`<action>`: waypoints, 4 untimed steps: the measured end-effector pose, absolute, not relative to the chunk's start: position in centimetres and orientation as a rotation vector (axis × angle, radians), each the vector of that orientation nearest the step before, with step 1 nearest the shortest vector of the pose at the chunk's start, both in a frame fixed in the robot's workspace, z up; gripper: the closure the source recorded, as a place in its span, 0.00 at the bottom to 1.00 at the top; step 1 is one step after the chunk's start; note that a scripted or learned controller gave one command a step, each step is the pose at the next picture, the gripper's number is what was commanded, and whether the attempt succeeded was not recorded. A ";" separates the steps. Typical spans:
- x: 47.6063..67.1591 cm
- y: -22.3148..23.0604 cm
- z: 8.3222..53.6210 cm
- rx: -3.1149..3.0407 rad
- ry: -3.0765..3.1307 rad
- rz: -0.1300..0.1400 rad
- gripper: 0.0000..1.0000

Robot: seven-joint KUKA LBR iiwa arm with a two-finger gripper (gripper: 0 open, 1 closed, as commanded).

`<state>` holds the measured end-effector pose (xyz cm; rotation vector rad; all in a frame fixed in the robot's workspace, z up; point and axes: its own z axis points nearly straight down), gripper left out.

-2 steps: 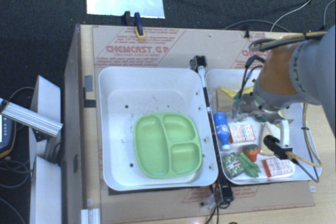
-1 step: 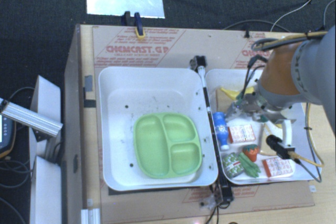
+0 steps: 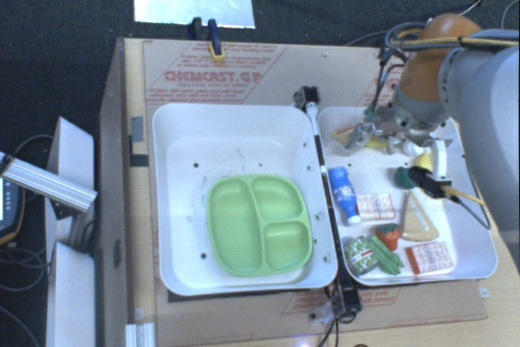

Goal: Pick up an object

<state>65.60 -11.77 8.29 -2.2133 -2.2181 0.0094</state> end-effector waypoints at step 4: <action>59.4 -17.6 12.8 -2.224 -2.228 -0.006 1.00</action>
